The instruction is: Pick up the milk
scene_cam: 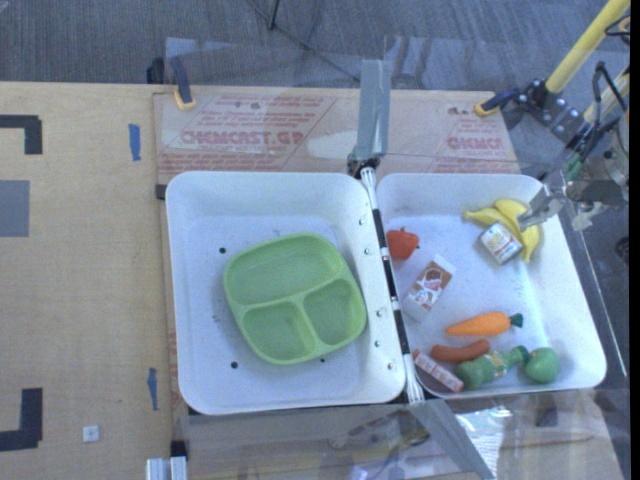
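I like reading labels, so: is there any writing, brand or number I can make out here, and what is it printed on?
"CHEMCAST GP", red print on the clear plastic sheet behind the left white bin.
The same red print on the sheet's right part, cut off and too faint to read fully.
Small brown-and-white milk carton: printing too small to read.
Small can with a pale label beside the yellow bananas: label blurred, unreadable.
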